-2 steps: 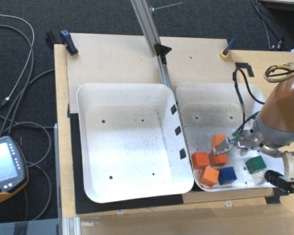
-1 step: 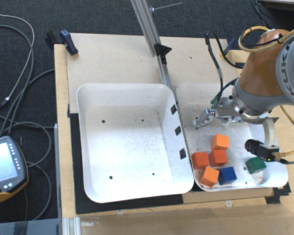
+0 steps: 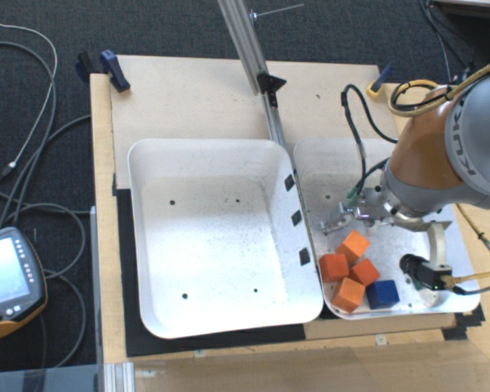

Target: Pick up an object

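Observation:
Several orange blocks lie clustered at the near end of the right bin point(image 3: 327, 158): one point(image 3: 356, 245) farthest back, one point(image 3: 336, 266) to the left, one point(image 3: 349, 294) at the front. A blue block point(image 3: 383, 293) sits beside them on the right. My gripper point(image 3: 340, 219) hangs low over the right bin, just behind and left of the rearmost orange block, pointing left toward the wall between the bins. Nothing shows in its grasp. The grey and orange wrist point(image 3: 420, 170) covers the right bin's far right part.
The left bin point(image 3: 147, 158) lies next to the right one. A slanted metal pole point(image 3: 249, 43) crosses the bench behind the bins. A black cable fitting point(image 3: 418, 273) hangs near the right bin's front right corner. Cables loop above the wrist.

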### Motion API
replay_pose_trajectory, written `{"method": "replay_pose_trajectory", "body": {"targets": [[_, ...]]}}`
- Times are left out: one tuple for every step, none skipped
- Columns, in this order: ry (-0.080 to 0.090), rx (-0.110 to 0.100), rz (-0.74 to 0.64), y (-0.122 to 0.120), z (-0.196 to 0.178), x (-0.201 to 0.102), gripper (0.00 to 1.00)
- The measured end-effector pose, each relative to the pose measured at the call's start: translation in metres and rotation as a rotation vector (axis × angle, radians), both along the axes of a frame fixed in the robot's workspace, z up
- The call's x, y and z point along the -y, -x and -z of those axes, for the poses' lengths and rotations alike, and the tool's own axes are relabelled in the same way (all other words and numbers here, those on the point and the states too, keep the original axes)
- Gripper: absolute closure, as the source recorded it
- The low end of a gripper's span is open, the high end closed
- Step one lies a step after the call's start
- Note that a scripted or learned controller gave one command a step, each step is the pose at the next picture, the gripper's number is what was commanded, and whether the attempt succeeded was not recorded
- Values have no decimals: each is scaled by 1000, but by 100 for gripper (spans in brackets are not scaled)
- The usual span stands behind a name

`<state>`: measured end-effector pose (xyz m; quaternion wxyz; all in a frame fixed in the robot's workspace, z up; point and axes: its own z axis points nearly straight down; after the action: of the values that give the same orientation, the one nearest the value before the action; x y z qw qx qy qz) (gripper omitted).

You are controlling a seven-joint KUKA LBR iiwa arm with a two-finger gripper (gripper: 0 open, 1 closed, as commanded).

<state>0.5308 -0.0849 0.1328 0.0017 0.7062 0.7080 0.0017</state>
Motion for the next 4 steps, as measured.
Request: {"method": "replay_pose_trajectory", "body": {"targets": [[-1,-6,3,36,34,-3,0],[6,2,6,34,22,0,100],[-4,3,-8,49,-71,-91,100],[2,-1,5,37,-85,-52,100]]}}
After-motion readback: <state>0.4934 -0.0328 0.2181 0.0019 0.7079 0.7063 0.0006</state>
